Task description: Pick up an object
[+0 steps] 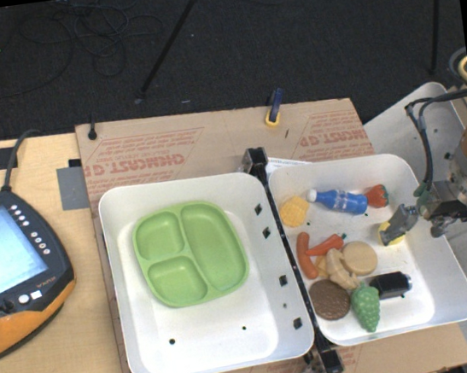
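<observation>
I see the gripper (407, 222) hanging over the right side of the right bin (444, 302), close to its right rim, and I cannot tell whether it is open or closed. The toys crowd the bin's left half: a yellow piece (294, 211) and a blue bottle (341, 201) toward the far side, an orange carrot (321, 247) and a tan round piece (358, 258) in the middle, then a brown disc (329, 299), green grapes (367, 306) and a black block (392, 285) near the front rim. I find bare floor along the bin's right and near-right corner. The left bin (136, 324) holds a green divided tray (190, 254), with open floor around it. A teach pendant (11, 271) lies at the bench's left.
</observation>
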